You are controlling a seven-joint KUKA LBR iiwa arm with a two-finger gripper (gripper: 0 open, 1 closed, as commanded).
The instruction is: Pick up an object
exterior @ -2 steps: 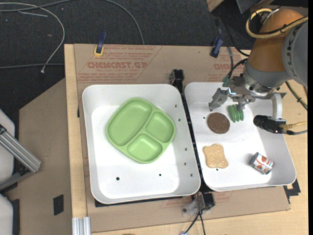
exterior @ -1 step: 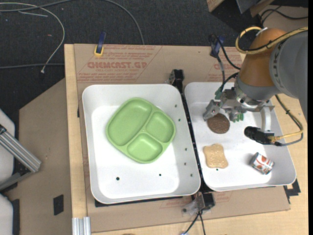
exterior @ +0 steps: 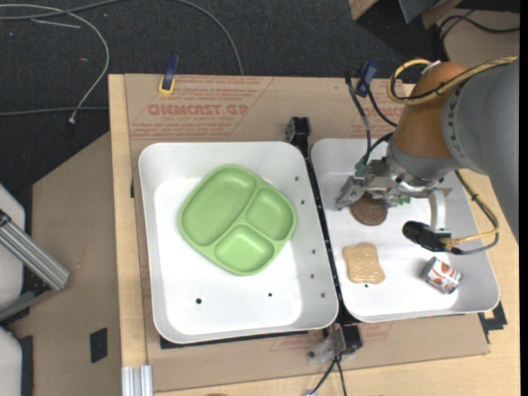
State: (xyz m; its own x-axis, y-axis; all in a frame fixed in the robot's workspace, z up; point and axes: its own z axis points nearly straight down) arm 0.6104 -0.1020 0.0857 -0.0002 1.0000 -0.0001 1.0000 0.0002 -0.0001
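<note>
A: What sits in the left bin [exterior: 165,304]?

B: 1 green plate [exterior: 238,219], smooth moulded plastic with rounded corners, split into 3 compartments. It lies flat near the middle of that white, glossy, shallow tray, turned at an angle to the bin's walls.

A: And the right bin [exterior: 470,299]?

B: 3 small things. A round, dark brown disc [exterior: 370,213], flat like a cookie, lies in the upper half. Below it, apart from it, is a tan, lumpy biscuit-shaped piece [exterior: 363,264] with a matte, rough surface. Near the lower right corner lies a small white and red can [exterior: 442,275] on its side, with a shiny surface.

A: Where is the gripper [exterior: 370,193]?

B: Over the right bin, just above the brown disc. The grey arm [exterior: 487,114] comes in from the right, with its orange band [exterior: 425,118] above the wrist.

A: Are the metal fingers spread or pinched?

B: I cannot tell; the wrist and cables hide them. Whether they touch the disc is also unclear from this slant.

A: What lies beneath the bins?

B: Flat brown cardboard [exterior: 198,106] with red printed lettering, on dark carpet.
</note>
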